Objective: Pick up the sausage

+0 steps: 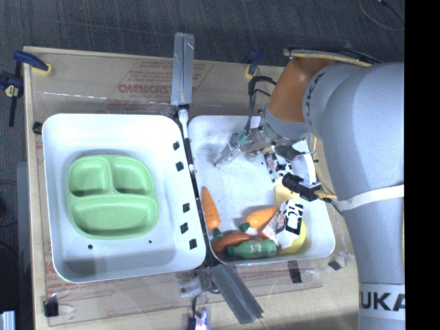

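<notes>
End effector over the right bin, sausage down in the pile.

The end effector (230, 150) sat low in the right bin (206, 133), toward its 11 o'clock corner, fingers slightly apart and gripping nothing. The sausage (232, 238), reddish-brown, lay at the bin's 6 o'clock edge, touching a green bottle (253, 249) just below it. One carrot (210, 210) rested along the divider at 8 o'clock, another carrot (260, 217) sat at the sausage's 1 o'clock. A yellow package (294, 222) filled the 4 o'clock corner. In the left bin (55, 133), a green divided plate (112, 195) lay flat on the desk (103, 81) side.
</notes>
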`<action>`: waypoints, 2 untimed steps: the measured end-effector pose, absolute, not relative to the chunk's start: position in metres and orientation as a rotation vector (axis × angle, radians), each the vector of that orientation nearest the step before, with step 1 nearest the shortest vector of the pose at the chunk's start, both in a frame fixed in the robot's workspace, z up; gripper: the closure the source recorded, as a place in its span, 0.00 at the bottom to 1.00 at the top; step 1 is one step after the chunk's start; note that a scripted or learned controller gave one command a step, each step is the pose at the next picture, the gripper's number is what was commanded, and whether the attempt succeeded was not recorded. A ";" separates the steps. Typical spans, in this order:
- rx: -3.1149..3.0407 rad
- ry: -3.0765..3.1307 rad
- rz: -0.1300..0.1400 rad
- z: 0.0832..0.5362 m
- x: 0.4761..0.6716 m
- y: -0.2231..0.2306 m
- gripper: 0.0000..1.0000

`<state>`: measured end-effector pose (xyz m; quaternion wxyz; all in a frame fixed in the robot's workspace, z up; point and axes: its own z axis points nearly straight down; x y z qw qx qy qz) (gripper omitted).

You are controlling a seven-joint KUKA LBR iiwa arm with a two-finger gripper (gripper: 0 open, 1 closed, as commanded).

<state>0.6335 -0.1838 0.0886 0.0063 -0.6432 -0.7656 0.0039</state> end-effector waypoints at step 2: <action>-1.749 -2.608 0.001 0.143 0.553 -0.167 0.00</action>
